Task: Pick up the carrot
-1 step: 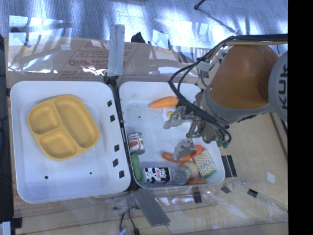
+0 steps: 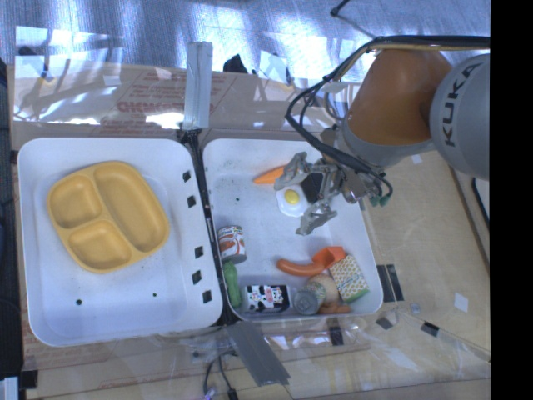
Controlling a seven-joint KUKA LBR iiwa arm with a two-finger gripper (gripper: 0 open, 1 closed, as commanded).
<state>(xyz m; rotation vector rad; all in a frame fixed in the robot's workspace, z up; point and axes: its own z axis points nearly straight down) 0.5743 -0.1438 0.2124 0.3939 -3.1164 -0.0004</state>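
Observation:
The carrot (image 2: 268, 174) is a small orange piece lying at the back of the right bin (image 2: 250, 223), near its middle. My gripper (image 2: 305, 194) hangs just to the right of it, open, one finger (image 2: 294, 170) close beside the carrot's right end and the other finger (image 2: 316, 218) nearer the front. A toy fried egg (image 2: 291, 198) lies on the bin floor in the gap between the two fingers. Nothing is held.
A yellow divided plate (image 2: 107, 215) sits in the left bin (image 2: 33, 307). Along the right bin's front lie a small can (image 2: 231, 242), a green vegetable (image 2: 231, 288), a milk carton (image 2: 266, 297), a sausage (image 2: 300, 267) and a waffle-like block (image 2: 350, 277).

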